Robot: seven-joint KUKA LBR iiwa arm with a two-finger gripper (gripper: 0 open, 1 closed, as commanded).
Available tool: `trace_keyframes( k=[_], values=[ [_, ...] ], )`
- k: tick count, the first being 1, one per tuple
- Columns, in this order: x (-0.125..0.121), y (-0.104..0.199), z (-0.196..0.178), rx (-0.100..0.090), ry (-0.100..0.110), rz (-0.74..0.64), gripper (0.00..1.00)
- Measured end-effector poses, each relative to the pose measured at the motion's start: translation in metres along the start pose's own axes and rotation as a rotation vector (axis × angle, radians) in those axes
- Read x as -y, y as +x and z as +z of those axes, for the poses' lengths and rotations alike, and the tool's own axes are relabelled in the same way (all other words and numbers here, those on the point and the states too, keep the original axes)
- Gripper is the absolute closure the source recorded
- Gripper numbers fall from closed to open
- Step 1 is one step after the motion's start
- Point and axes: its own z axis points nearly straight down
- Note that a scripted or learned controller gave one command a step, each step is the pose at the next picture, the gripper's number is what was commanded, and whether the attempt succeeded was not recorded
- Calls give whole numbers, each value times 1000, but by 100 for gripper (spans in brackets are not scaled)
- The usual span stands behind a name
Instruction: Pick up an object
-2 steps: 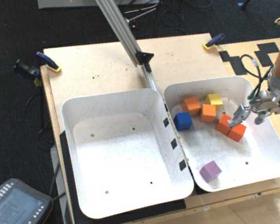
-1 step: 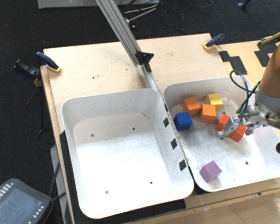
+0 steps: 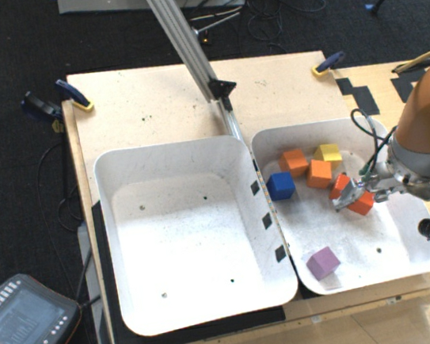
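Near the right edge of the right bin (image 3: 420, 261), the tool (image 3: 350, 197) reached in low over the floor of the bin, with the grey arm (image 3: 425, 128) and its orange band behind it at the right. Its fingers stood either side of a red-orange block (image 3: 361, 203), though the view was too small and cluttered to tell whether they pressed on it or whether the block was off the floor. A second small red-orange block (image 3: 340, 186) lay touching the tool on its upper left side.

Just beyond that, toward the back of the same bin, an orange block (image 3: 320, 172) sat beside a yellow block (image 3: 327, 153), and another orange block (image 3: 294, 162) lay next to them on the left. A blue block (image 3: 281, 185) stood near the bin's left wall, apart from the cluster. A purple block (image 3: 323, 262) lay by itself near the front edge of the bin, well apart from the rest.

The left bin (image 3: 120, 181) sat alongside, its rim touching the right bin's. Both rested on the pale tabletop (image 3: 149, 105), which had a yellow-and-blue clamp (image 3: 74, 95) at its back left corner and another (image 3: 328, 64) at the back right. A slanted metal rail (image 3: 183, 36) ran down to the gap between the bins. A handheld control pad (image 3: 22, 328) lay off the tabletop's front left corner.
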Motion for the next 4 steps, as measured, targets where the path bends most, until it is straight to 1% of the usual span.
trace_keyframes(
  k=[1,2,3,4],
  values=[
    [-1,0,-8,1,-2,1,100],
    [0,-1,-52,-8,16,-2,100],
    [-2,-1,-87,-7,15,-2,100],
    [-20,44,-82,-11,19,-7,100]
  ],
)
